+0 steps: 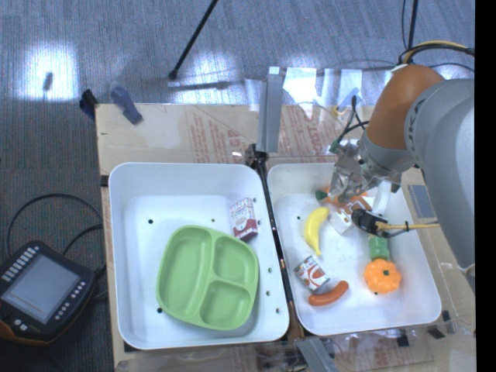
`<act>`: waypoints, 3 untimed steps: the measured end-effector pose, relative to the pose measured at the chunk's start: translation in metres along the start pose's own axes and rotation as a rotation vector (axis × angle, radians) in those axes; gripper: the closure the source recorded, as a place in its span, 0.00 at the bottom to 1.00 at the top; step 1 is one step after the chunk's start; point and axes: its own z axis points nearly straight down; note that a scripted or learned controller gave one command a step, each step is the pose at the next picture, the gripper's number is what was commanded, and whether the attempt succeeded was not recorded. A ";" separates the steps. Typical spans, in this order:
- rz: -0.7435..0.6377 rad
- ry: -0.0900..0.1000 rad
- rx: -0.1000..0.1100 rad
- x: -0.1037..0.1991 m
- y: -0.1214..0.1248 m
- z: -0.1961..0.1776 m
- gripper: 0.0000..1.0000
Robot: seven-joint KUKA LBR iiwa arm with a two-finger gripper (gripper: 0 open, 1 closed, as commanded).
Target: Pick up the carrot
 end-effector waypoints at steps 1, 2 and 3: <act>-0.188 -0.004 0.026 0.005 -0.080 -0.054 1.00; -0.083 -0.006 0.024 0.064 -0.078 -0.100 1.00; -0.383 -0.002 0.025 0.033 -0.048 -0.070 1.00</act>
